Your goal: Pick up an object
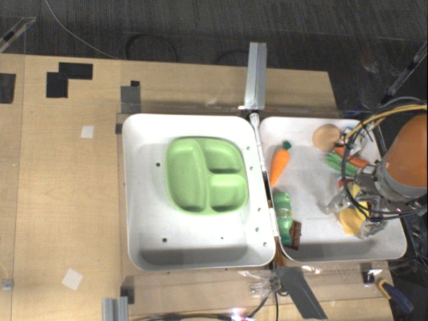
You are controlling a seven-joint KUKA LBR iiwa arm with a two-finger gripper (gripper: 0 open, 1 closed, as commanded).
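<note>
— Bins [134, 179]: two. Left has one green tray [204, 174].
— Right?
— One carrot [279, 164], one green bottle [283, 209], some toys under the gripper [356, 214]; its grip, I cannot tell.

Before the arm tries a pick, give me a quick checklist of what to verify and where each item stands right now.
1. Gripper over the right bin: ok.
2. Something held: cannot tell, cables hide it.
3. Yellow piece right under the gripper, within reach: ok.
4. Carrot lying free, apart from the arm: ok.
5. Green bottle against the bin's left wall, awkward to grasp: not ok.
6. Green plate alone in the left bin: ok.
</note>
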